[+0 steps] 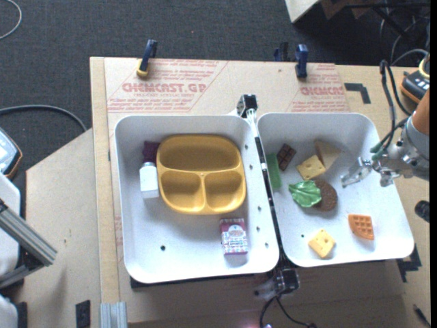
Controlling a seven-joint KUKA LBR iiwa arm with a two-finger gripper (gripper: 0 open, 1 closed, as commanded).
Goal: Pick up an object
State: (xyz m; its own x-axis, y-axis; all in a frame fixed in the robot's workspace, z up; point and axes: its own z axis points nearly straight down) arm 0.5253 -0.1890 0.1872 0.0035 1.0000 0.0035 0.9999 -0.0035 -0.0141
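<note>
The right bin holds a cheese wedge, a tan slice, a brown wafer, a green strip, a lettuce leaf over a brown patty, an orange waffle and a second cheese piece. The left bin carries a yellow divided tray, a white bottle and a small pink carton. The gripper hangs at the right bin's right side, jaws apart, holding nothing, above bare floor between slice and waffle. The worktop board reads "CHEMCAST GP".
</note>
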